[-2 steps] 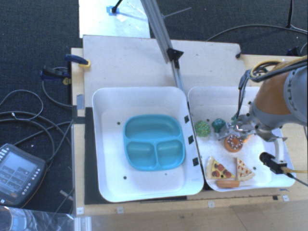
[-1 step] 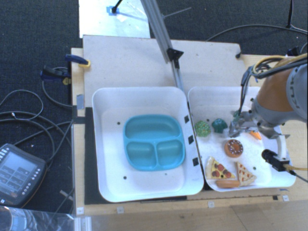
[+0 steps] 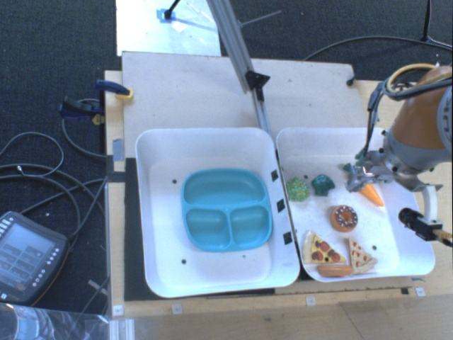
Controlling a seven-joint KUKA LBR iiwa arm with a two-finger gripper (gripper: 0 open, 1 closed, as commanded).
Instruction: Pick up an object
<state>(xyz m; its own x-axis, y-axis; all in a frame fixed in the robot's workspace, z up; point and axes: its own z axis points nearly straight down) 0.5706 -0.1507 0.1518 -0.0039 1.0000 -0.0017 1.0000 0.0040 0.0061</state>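
Camera view, left bin (image 3: 159, 190) — holds a blue divided plate (image 3: 227, 209). Right bin (image 3: 417, 261): green toys (image 3: 310, 187), donut (image 3: 344, 219), pizza slices (image 3: 336, 252). Claw (image 3: 359, 176) sits at the orange carrot (image 3: 373, 194), touching its top — whether it grips the carrot cannot be determined.

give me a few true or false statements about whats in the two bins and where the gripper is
1. The blue divided plate lies in the left bin. True.
2. The donut sits on the blue plate. False: it lies in the right bin, among the other toy foods.
3. The gripper is over the right bin, by the orange carrot. True.
4. Both pizza slices lie in the left bin. False: the pizza slices are near the right bin's front edge.
5. A hot dog lies beside the pizza slices. True.
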